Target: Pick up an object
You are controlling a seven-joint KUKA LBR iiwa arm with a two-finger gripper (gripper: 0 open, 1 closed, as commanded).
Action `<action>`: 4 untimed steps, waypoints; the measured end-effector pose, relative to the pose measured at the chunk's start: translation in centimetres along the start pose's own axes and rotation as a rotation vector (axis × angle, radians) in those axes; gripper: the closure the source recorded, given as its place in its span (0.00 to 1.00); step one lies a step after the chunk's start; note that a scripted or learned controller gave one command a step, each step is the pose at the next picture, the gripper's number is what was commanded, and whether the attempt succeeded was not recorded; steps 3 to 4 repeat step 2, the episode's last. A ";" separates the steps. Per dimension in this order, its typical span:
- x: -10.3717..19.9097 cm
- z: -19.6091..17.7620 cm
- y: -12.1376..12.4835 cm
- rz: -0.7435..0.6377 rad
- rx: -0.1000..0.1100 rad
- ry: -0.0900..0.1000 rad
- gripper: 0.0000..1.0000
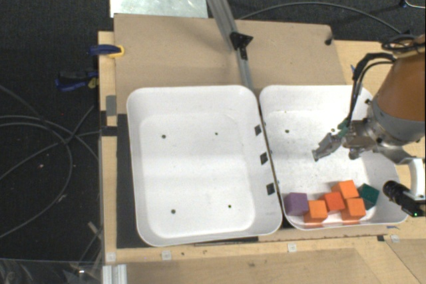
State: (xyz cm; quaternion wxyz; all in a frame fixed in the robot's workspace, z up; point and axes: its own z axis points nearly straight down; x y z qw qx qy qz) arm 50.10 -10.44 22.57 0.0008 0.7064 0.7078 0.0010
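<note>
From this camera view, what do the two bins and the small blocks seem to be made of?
The left bin and right bin look like thin moulded plastic, matte white with faint speckles: rounded corners, shallow formed rims. The orange blocks, purple block and dark green block have flat, even, dull colour with soft edges, perhaps foam or painted wood; the view leaves this open.

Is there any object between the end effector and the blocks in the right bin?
Nothing visible. The end effector is over bare floor of the right bin. The purple block, orange blocks and green block lie clustered toward the near rim, with open floor between.
</note>
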 end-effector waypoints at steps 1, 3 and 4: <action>0.0 -1.1 0.1 -0.003 -0.004 0.000 1.00; 5.5 -2.3 8.1 -0.010 -0.006 -0.001 1.00; 5.5 -2.3 8.1 -0.010 -0.006 -0.001 1.00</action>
